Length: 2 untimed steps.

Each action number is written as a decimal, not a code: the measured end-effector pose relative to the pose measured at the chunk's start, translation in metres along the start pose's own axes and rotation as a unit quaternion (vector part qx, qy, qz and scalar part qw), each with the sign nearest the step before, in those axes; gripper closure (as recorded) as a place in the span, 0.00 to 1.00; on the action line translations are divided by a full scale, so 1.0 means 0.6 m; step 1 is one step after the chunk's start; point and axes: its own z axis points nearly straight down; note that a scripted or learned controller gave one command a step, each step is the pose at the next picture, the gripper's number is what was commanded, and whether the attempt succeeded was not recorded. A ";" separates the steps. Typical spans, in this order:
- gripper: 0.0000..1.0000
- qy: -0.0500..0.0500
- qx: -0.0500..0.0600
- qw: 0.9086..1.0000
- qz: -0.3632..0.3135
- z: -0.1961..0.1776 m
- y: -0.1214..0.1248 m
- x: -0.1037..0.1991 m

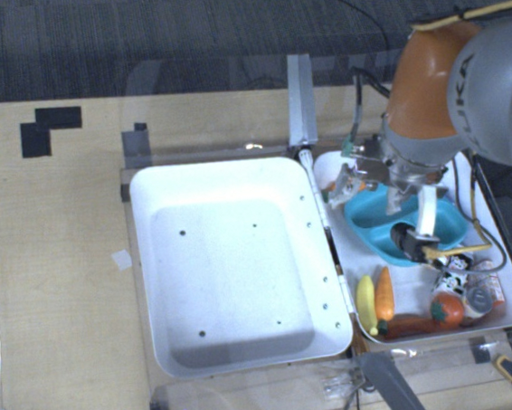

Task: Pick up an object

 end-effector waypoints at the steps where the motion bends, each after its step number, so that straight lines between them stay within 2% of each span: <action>1: 0.00 0.000 0.000 0.998 0.062 0.100 0.005 -0.123; 2: 0.00 0.004 -0.012 0.999 0.038 0.125 0.030 -0.141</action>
